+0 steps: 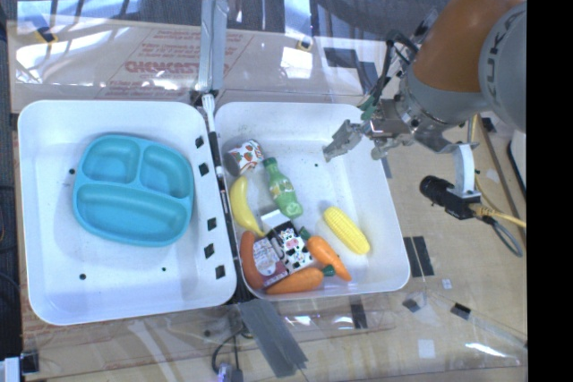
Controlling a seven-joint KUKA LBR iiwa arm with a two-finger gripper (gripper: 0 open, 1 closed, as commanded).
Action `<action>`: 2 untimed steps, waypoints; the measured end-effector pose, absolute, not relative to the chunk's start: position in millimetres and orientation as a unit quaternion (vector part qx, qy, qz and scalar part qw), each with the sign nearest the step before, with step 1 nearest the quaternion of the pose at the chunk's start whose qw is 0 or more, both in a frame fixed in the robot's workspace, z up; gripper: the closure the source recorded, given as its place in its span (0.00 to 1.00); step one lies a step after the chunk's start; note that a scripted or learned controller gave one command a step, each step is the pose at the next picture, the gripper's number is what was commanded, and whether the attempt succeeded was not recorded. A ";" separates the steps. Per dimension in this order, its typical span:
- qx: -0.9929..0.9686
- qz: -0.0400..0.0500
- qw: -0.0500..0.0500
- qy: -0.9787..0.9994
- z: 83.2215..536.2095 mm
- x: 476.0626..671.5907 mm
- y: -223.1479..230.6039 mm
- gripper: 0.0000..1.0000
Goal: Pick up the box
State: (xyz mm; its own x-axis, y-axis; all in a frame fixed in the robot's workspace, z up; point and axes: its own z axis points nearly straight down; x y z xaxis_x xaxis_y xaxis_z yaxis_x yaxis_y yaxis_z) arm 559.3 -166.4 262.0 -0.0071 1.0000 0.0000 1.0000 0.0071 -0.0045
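**A:** Overhead camera, and first thing, the writing. What could you read?

**B:** Not much! Red print ran across the clear sheet [170,58] behind the bins, but it sat reversed and blurred, so no word came out. The small box [288,247] wore a black-and-white cow pattern, and a red-brown packet [265,257] touched its left side with a pale label too small to read.

**A:** And the box sat where?

**B:** Low in the right bin [380,219], near the front wall, wedged among toy food. Two carrots [304,275] lay against it on the right and below, a banana [240,203] stood just up-left, a green bottle [279,188] above it, and a little brown carton [244,156] higher still. A corn cob [346,231] lay off to the right, apart from the pile.

**A:** The left bin [45,219]?

**B:** It carried a blue divided plate [134,190], flat in the middle.

**A:** Now the arm!

**B:** It came in from the right, orange band [466,36] high, wrist bent down toward the right bin's far right corner. The gripper [358,139] hung over that corner, well apart from the box, fingers spread with nothing between them, the left fingertip [336,148] pointing down-left.
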 end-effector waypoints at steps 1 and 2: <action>-0.680 0.002 0.002 -0.733 138.7 566.6 -116.5 0.00; -0.708 0.001 0.001 -0.707 98.5 656.4 -117.3 0.00</action>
